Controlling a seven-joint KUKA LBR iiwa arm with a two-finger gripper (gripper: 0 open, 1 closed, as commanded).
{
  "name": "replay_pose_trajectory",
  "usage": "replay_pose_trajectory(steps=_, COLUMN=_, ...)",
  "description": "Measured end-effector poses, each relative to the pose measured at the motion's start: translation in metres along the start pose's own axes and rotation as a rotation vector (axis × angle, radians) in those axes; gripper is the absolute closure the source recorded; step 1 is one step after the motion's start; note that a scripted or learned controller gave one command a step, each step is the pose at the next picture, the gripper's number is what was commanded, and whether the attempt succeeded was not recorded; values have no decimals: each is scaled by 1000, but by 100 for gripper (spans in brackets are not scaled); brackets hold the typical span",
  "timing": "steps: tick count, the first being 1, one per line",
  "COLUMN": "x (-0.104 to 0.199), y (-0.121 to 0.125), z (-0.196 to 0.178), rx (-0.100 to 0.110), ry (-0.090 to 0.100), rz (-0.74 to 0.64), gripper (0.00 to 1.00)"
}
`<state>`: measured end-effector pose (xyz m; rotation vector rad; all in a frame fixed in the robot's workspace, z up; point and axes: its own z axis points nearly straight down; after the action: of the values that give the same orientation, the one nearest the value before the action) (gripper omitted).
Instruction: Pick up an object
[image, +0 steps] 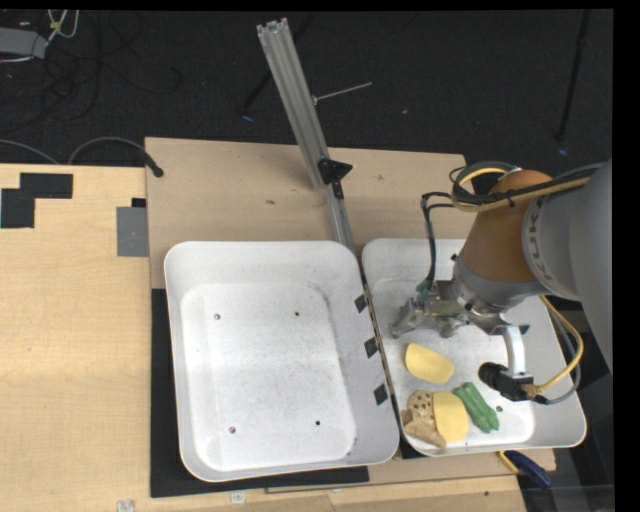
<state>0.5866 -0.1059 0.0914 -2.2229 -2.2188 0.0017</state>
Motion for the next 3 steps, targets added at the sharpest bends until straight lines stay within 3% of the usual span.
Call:
replay_pose_trajectory(steps=1, x=-1, y=0, z=-11, rx=-1, ry=1, rz=7, gripper=100)
replay_pose_trajectory(steps=2, x=7, y=2, z=-69, rx=-4, ry=0, rz=-3, gripper=100)
replay_pose_trajectory(steps=3, x=-4, y=6, z=-126, rx=-5, ry=-1, rz=-1, gripper=100)
